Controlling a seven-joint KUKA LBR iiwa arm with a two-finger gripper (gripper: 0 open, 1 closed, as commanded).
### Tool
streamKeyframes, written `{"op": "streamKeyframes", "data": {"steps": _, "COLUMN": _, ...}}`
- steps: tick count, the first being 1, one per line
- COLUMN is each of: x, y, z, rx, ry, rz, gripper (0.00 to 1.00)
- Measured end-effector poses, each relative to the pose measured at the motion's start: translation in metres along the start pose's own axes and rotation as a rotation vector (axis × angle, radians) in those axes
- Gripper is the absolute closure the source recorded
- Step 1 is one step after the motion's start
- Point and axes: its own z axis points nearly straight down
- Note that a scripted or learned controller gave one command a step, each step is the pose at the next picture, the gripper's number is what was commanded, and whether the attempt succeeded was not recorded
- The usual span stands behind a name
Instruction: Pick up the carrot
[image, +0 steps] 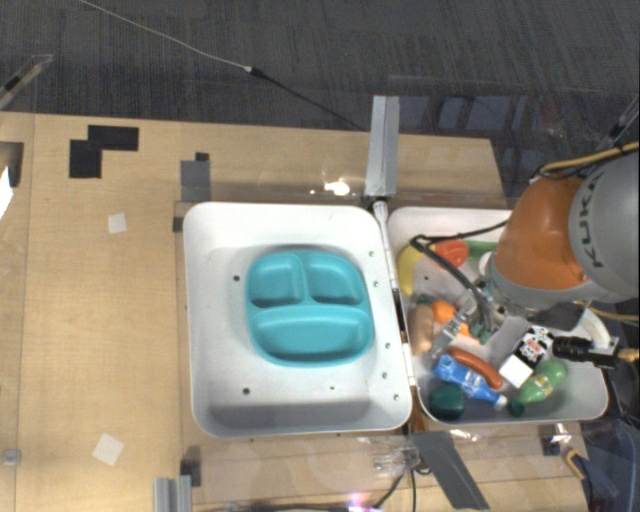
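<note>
Hanging over the cluttered right bin (598, 392), the gripper (478, 322) is poised near the carrot (452, 252); its finger state cannot be told.

The carrot (453, 252), orange with a green top, lies flat in the right bin (590, 405), up and left of the claw (470, 325), apart from it.

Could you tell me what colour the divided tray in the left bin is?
Teal tray, clearest in the camera view.

Grey KUKA-lettered arm (605, 225), broad orange band, black cables, small metal hand (478, 322) below
</note>
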Motion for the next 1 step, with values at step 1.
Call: {"op": "streamKeyframes", "data": {"steps": 1, "x": 0.013, "y": -0.0155, "z": 0.0003, "rx": -0.005, "ry": 0.003, "rz": 0.201, "gripper": 0.0}}
